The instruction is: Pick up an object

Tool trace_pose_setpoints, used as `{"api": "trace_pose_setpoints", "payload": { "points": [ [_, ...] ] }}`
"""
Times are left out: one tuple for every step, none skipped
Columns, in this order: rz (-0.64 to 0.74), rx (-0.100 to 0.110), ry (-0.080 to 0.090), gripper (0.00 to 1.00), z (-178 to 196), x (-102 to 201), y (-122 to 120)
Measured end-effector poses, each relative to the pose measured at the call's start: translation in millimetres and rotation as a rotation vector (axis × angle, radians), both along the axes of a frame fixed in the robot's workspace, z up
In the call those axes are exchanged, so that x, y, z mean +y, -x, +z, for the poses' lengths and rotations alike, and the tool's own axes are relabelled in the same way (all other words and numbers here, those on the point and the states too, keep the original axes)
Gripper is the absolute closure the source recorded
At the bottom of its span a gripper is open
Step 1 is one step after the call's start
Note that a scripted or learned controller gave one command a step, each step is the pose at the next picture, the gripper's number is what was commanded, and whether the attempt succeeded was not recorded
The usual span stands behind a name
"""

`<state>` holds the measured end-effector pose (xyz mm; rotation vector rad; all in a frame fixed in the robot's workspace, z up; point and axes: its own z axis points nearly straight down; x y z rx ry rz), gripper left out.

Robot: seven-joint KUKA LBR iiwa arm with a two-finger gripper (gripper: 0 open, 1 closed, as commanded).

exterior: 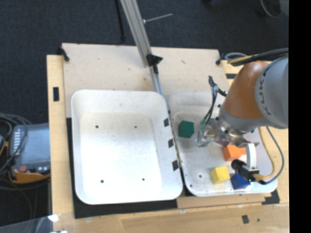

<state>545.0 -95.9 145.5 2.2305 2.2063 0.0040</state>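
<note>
over in the right-hand shallow white bin (192, 181), the grey kuka arm with its orange band (252, 98) hangs low, its two-finger gripper (206, 137) down near the bin floor just beside a small green cube (186, 129). from where i stand i cannot tell how the gripper is set, nor whether anything sits in it; the green cube looks apart from it, on its left. that cube seems a light, stiff block with flat faces, likely easy to pinch across two opposite sides and not fragile. the same bin also holds a small orange block (233, 152), a small yellow cube (219, 174) and a small blue block (239, 181), clustered toward the near right corner. the left-hand shallow white bin (77, 130) shows just a few dark specks on its floor.
</note>
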Motion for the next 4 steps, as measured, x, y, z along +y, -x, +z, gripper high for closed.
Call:
{"api": "trace_pose_setpoints", "payload": {
  "points": [
    [0.014,-0.002,0.000,1.00,57.5,4.6,5.6],
    [0.014,-0.003,0.001,1.00,107.6,3.3,3.6],
    [0.017,0.005,-0.002,1.00,102.1,45.4,7.2],
    [0.015,0.005,-0.002,1.00,95.2,93.9,27.5]
  ]
}}
